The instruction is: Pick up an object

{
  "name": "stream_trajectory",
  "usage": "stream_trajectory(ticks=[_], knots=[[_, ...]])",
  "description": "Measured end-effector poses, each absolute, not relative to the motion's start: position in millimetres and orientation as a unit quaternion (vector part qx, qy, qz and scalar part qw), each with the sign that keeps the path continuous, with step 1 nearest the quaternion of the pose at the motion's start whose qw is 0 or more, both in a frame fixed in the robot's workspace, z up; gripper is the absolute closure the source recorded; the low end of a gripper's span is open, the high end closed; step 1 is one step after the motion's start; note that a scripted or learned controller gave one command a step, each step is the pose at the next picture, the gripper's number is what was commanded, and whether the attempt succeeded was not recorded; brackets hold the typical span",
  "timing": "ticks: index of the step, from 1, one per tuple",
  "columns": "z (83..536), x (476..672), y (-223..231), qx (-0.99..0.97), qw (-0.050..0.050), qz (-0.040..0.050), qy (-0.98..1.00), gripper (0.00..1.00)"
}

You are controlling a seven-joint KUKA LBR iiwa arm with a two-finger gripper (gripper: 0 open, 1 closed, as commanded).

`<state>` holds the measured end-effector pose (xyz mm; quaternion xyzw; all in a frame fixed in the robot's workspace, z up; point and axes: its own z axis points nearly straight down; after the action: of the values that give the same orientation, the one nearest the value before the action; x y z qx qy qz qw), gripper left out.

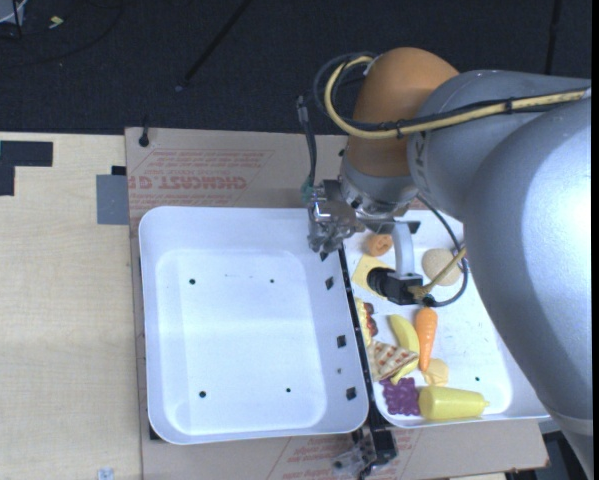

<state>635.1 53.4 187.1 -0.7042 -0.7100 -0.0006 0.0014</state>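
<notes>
Toy food (425,333) lies under the bent arm (499,168); gripper (331,230) state unclear.

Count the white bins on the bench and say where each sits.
2. The left bin lies under the view's centre-left. The right bin lies beside it, partly covered by the arm, holding toy food such as a carrot and purple grapes.
</notes>
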Motion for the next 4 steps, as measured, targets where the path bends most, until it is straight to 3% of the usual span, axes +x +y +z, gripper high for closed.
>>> stream_trajectory(ticks=[1,2,3,4], knots=[[177.2,643.2,140.2,-0.704,0.002,0.0001,-0.710,1.00],[217.6,643.9,189.9,-0.705,0.001,-0.0008,-0.709,1.00],[323.4,644.5,247.2,-0.705,-0.001,-0.0047,-0.710,1.00],[469.2,644.0,243.8,-0.705,-0.003,-0.0065,-0.709,1.00]])
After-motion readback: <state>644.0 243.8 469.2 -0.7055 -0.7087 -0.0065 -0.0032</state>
